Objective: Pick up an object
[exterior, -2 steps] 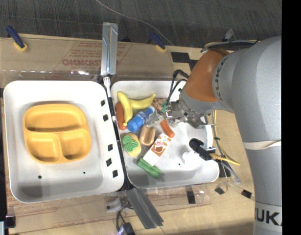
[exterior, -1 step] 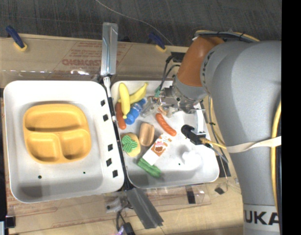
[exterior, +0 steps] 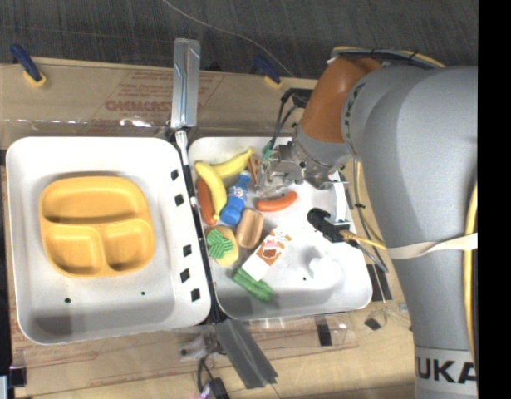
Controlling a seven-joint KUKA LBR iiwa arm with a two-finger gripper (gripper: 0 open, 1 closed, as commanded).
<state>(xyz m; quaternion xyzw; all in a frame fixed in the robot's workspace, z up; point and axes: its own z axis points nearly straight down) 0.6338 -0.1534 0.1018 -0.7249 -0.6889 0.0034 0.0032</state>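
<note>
My gripper (exterior: 270, 178) is low in the right bin (exterior: 338, 293), near its back middle. It hovers just over the left end of a red sausage-shaped toy (exterior: 277, 201) and beside a yellow banana (exterior: 223, 169). Left of it lie an orange-red carrot-like piece (exterior: 206, 198) and a blue bottle (exterior: 233, 206). A tan bun (exterior: 250, 227), a green and yellow ball (exterior: 222, 244), a small white carton (exterior: 267, 254) and a green piece (exterior: 253, 285) lie nearer the front. I see nothing held in the gripper.
The left bin (exterior: 39, 306) holds a yellow divided tray (exterior: 95, 223). A grey divider with black clips (exterior: 189, 239) runs between the bins. The arm's grey body (exterior: 413, 156) covers the right bin's right side. The bin's front right floor is bare.
</note>
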